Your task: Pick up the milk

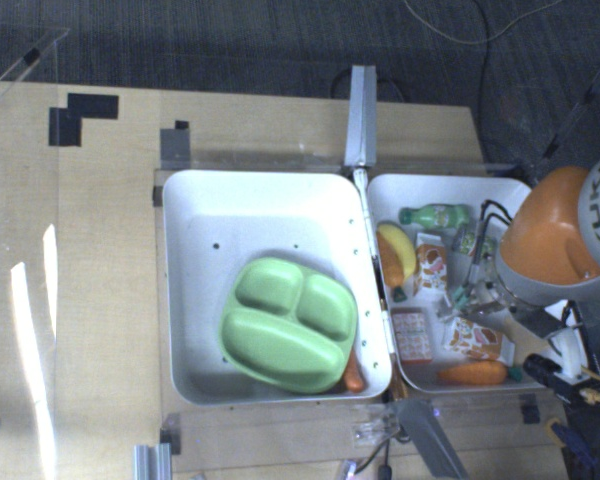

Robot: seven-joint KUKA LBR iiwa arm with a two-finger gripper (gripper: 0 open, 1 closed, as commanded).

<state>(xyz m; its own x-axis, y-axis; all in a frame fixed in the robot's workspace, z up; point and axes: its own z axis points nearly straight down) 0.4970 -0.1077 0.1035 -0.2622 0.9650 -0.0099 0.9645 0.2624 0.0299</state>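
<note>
One carrot [472, 373] lies along the right bin's [432, 386] near wall; one banana [398, 251], one bottle [435, 215]; gripper [470, 293] grip unclear.

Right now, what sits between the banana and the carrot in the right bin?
In the camera view, a flat red-and-white packet lies between the banana and the carrot, on the floor of the right bin. An orange-and-white carton sits just above it.

Both white bins [195, 208] look like smooth matt plastic; the green divided tray [288, 323] is glossy plastic; the tabletop [90, 298] is pale wood.
</note>
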